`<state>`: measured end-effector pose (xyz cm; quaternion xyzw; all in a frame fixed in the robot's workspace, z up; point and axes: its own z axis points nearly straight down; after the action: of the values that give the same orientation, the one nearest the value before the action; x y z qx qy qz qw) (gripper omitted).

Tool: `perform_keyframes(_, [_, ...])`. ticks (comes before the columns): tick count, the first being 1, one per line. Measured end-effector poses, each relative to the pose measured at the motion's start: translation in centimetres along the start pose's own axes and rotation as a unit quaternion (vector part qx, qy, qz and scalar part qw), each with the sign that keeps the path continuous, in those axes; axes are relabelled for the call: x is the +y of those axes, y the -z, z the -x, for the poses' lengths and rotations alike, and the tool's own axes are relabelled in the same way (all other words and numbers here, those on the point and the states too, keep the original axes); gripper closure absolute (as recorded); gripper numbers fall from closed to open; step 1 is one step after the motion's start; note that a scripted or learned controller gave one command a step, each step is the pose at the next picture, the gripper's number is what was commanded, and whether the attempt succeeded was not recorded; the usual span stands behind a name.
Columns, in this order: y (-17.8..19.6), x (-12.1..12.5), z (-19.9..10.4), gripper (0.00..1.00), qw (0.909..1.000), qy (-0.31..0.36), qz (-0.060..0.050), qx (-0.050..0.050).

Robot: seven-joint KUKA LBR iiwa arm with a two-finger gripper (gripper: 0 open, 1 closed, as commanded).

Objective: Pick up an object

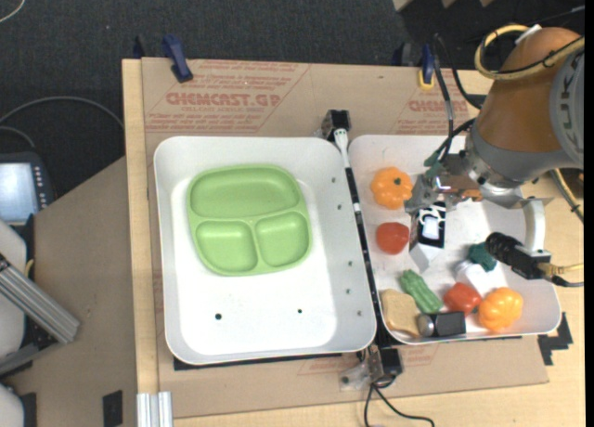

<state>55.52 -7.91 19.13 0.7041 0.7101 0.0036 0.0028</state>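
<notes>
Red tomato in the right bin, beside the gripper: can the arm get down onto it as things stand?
Probably yes. The red tomato lies bare on the right bin floor, nothing over it, and the gripper hangs just to its right. The orange pumpkin behind it sits apart.

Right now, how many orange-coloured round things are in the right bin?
2. One orange fruit sits near the bin's upper left, beside the gripper. The other orange fruit lies by the lower right corner. The arm may hide more.
</notes>
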Motion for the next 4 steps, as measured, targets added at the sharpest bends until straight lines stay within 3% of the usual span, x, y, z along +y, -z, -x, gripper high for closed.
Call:
perform_keyframes(1, [1.1,-3.8,-7.1,1.0,1.0,0.0,-0.007,0.002])
perform_keyframes(2, [13.0,-5.8,-20.5,1.0,1.0,0.005,0.002,0.004])
perform_keyframes(3, [6.5,-7.6,-15.8,1.0,0.9999,-0.007,-0.009,-0.002])
perform_keyframes(4, [12.9,-7.3,-19.7,1.0,1.0,-0.002,-0.001,0.001])
